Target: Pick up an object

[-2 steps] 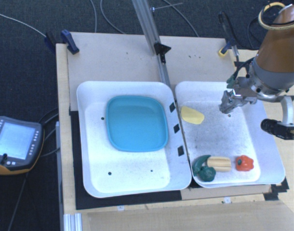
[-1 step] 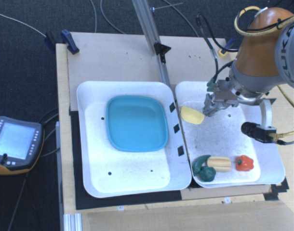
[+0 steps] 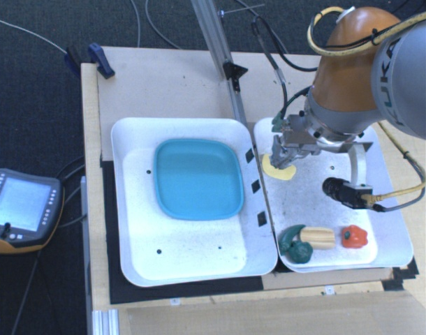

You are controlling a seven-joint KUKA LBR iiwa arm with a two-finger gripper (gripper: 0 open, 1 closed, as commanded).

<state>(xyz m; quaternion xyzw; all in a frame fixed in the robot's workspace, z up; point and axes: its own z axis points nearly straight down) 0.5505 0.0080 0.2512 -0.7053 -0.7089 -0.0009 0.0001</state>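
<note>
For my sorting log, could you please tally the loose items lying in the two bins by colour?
Blue: 1, the plate in the left bin
Pale yellow: 1, the flat piece under the hand
Green: 1, the vegetable
Tan: 1, the block
Red: 1, the tomato
Total: 5

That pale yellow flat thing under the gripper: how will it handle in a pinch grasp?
The yellow piece lies flat on the right bin floor, so probably thin and light, hard to get fingers under. It may slide rather than roll when the gripper nudges it.
</note>
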